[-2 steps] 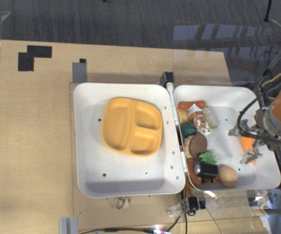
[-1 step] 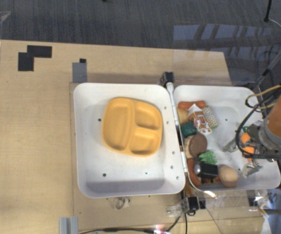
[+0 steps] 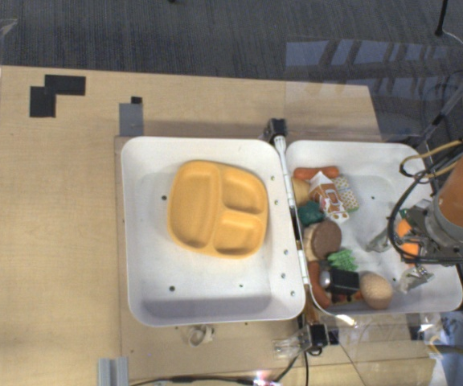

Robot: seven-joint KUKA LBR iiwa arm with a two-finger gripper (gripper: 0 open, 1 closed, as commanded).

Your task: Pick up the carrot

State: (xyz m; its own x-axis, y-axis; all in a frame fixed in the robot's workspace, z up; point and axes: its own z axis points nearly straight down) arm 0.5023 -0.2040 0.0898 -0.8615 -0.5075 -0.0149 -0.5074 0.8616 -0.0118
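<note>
The carrot (image 3: 313,173) is an orange, elongated piece lying at the far left of the right bin (image 3: 380,158), beside a red and white packet (image 3: 333,197). My gripper (image 3: 397,260) hangs low over the right side of that bin, well to the right of the carrot and nearer the front. Its two grey fingers (image 3: 379,242) stand apart, so it is open, and I see nothing between them. A small orange patch shows under the wrist at the cables; I cannot tell what it is.
A yellow divided plate (image 3: 218,208) lies in the left bin (image 3: 147,296). The right bin's left side is crowded: a green piece (image 3: 309,213), a brown round (image 3: 325,239), a green leafy piece (image 3: 343,259), a black block (image 3: 344,281), and a tan egg (image 3: 376,289) close to the gripper.
</note>
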